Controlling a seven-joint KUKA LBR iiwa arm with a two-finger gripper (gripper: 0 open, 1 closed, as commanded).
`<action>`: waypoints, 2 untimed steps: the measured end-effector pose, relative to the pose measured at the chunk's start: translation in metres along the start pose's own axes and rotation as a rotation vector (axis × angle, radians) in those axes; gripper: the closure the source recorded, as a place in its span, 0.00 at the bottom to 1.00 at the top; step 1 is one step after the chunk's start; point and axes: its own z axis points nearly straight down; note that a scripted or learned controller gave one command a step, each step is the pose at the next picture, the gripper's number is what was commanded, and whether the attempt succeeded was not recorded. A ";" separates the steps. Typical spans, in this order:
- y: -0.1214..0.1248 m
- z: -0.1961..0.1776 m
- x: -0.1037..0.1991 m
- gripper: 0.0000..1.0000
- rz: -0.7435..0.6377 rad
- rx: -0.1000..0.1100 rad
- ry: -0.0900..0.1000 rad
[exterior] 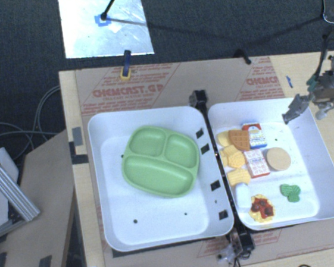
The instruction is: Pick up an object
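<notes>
The right bin holds several toy foods: a brown waffle, a red and white carton, a second small carton, a round tan cookie, a green broccoli piece, a red and yellow piece and yellow pieces. My gripper hangs over the bin's far right corner, up and to the right of the foods. Its fingers are open with nothing between them.
The left bin holds a green divided plate. A black divider with clips runs between the bins. Cardboard lies under both bins, and a shiny metal sheet lies behind the bench.
</notes>
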 end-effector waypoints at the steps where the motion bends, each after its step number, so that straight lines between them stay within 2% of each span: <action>1: 0.002 -0.004 0.000 0.00 -0.002 -0.008 -0.002; 2: 0.009 0.045 0.008 0.00 -0.004 -0.006 -0.001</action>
